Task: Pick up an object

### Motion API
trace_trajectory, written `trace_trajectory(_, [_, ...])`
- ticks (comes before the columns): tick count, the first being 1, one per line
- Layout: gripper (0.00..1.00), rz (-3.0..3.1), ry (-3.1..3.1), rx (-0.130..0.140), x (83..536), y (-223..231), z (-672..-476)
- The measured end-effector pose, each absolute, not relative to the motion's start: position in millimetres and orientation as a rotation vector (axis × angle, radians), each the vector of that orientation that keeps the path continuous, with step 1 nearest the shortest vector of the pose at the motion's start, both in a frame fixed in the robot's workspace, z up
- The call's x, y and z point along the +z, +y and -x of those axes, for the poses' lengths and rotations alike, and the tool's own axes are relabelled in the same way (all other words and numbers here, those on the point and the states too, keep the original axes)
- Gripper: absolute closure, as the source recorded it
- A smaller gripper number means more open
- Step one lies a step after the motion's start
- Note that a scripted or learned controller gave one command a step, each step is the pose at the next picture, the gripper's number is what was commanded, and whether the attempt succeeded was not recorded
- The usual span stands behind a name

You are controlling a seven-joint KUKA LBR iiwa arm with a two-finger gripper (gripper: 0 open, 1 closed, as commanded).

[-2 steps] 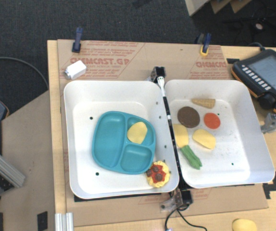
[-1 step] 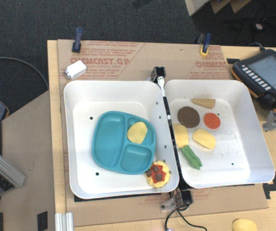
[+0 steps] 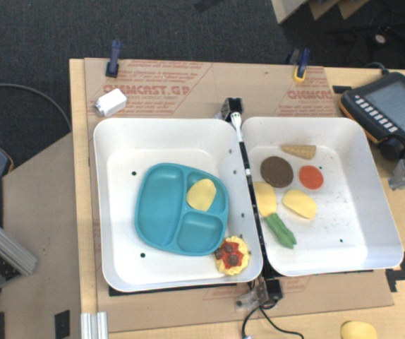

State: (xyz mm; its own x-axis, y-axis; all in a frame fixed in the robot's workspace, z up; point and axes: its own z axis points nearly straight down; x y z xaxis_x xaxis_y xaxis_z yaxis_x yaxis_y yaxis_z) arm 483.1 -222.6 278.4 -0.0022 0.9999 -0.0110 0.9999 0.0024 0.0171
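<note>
Left bin [image 3: 118,260]: smooth blue divided tray [image 3: 161,217] bearing a yellow oval piece [image 3: 202,194]; small pizza [image 3: 232,254]. Right bin [image 3: 358,246]: brown disc [image 3: 276,171], red round [image 3: 311,178], green pod [image 3: 281,229].

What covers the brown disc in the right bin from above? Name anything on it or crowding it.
Nothing lies on the brown disc. A yellow block touches its lower-left edge, a cone sits just above, and a red piece lies to its right, apart.

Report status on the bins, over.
Teal tray in left bin, yellow piece on it. Six food items loose in right bin. Nothing grasped.
</note>
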Motion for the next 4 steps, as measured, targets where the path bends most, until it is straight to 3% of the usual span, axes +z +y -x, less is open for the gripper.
trace_trajectory(4, [1.00,-2.191,2.205,0.010,319,-223,-485.7])
